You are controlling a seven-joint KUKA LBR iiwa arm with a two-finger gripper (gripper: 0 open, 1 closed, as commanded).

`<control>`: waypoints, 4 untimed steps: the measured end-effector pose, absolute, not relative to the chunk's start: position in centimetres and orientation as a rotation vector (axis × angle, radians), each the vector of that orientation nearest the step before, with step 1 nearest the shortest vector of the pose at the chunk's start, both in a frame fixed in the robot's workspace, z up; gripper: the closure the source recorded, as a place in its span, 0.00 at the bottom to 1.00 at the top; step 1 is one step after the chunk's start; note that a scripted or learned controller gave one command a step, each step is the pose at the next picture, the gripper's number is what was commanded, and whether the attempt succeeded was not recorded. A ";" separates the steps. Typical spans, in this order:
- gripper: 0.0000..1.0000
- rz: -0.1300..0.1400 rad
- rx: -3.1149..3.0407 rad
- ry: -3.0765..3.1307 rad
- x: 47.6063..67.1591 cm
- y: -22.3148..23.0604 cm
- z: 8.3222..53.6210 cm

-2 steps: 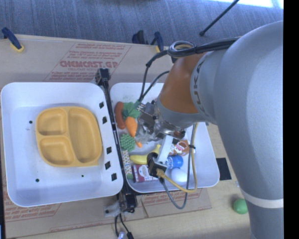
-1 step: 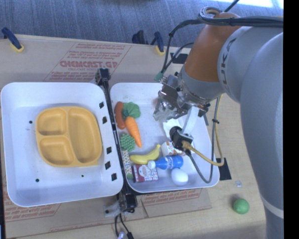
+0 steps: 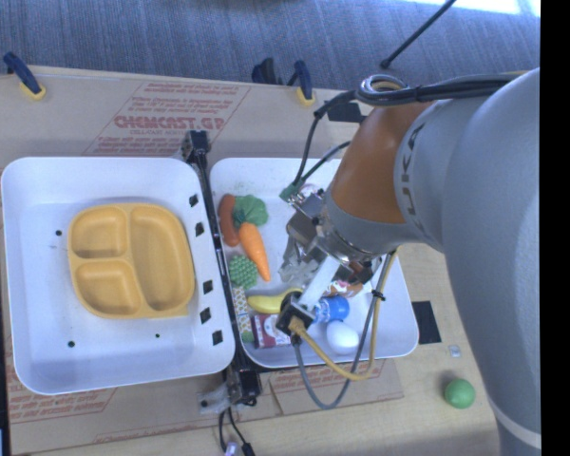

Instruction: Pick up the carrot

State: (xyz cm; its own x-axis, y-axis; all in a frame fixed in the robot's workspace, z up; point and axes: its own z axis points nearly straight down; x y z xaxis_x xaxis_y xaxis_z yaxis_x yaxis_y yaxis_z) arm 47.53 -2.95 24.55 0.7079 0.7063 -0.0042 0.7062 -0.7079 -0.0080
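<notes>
While the tool (image 3: 294, 275) hovers just right of the orange tapered carrot (image 3: 254, 245) in the right white bin (image 3: 399, 335), I cannot tell its state.

Carrot (image 3: 254, 246) in right bin (image 3: 406, 323)

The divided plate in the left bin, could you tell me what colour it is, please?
The divided plate is yellow, plain with no pattern, seen clearly in the camera view.
</notes>
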 end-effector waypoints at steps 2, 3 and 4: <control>0.00 0.008 -2.927 -1.133 53.6 -2.8 19.1; 0.00 0.007 -2.927 -1.133 53.6 -2.8 19.1; 0.00 0.007 -2.927 -1.133 53.6 -2.8 19.1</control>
State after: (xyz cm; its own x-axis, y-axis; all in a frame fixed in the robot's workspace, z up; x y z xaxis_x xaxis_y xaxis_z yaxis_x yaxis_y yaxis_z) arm 53.62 -2.84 19.10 0.7394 0.6733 -0.0027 0.6732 -0.7394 -0.0046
